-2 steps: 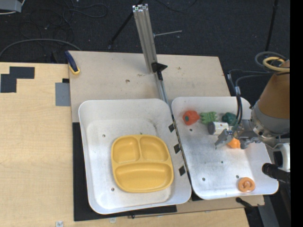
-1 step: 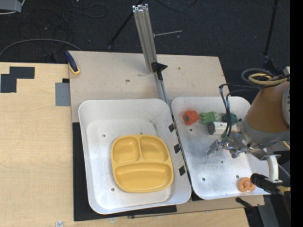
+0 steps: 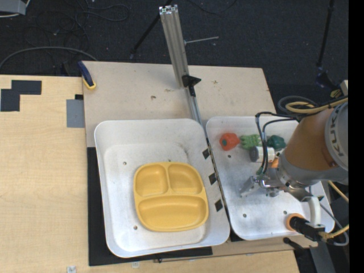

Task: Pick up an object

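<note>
My gripper (image 3: 254,185) hangs low over the middle of the right bin (image 3: 244,220), with bare bin floor under it. Nothing shows between its metal tips. Toward the bin's far side lie a red-orange toy (image 3: 229,141), a green toy (image 3: 249,140), a teal toy (image 3: 277,141) and a small white and yellow piece (image 3: 263,152). These are all a little beyond the gripper. The arm's grey and orange wrist (image 3: 310,147) covers the bin's right part.
The left bin (image 3: 114,209) holds a yellow divided plate (image 3: 169,196). A small orange round thing (image 3: 292,222) sits near the right bin's front right corner. An upright metal post (image 3: 174,44) stands behind the bins.
</note>
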`<action>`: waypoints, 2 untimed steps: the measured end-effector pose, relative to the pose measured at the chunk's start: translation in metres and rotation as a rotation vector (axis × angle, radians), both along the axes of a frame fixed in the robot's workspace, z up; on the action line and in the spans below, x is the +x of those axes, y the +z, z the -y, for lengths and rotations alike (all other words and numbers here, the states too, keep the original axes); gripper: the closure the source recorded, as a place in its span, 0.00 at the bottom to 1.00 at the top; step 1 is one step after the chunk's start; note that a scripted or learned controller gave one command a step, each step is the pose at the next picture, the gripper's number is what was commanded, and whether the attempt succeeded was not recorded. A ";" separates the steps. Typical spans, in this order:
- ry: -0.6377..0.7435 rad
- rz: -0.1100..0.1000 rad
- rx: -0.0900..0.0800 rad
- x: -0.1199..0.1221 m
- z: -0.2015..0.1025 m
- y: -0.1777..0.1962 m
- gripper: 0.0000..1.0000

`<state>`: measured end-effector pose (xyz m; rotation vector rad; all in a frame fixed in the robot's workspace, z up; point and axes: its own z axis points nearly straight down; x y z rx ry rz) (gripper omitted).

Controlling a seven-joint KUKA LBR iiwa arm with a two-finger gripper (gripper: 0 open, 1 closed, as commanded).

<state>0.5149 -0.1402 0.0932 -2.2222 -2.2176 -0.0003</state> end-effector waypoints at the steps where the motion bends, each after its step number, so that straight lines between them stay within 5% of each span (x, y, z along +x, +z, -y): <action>1: -0.003 0.001 0.002 0.001 0.000 0.012 1.00; 2: 0.003 0.002 -0.002 -0.002 -0.003 0.056 1.00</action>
